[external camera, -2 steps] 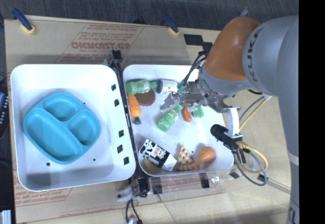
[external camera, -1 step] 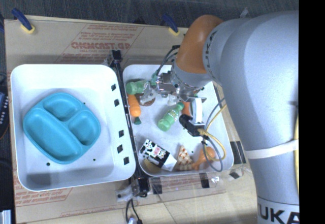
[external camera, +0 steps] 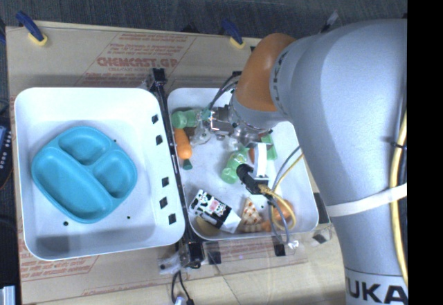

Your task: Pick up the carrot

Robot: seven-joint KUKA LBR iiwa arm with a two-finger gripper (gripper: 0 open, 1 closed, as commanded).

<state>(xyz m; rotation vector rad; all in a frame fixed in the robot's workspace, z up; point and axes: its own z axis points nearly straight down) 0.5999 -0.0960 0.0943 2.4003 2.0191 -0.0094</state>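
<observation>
- Carrot [external camera: 183, 145] lies in the right bin [external camera: 304, 189], tight against its left wall, long axis running up-down in the view, green top end toward the bottom
- Gripper [external camera: 220, 124] sits low over the upper part of that bin, just right of the carrot; claw state: cannot tell, the wrist hides it
- Nothing is visibly held; carrot rests on the bin floor, so pick judged not yet done
- Wall proximity leaves little room on the carrot's left side; a grasp along the wall looks safer
- Green item [external camera: 183, 119] just above the carrot may obstruct
- Blue divided tray [external camera: 83, 172] occupies the left bin [external camera: 41, 241], not involved
</observation>
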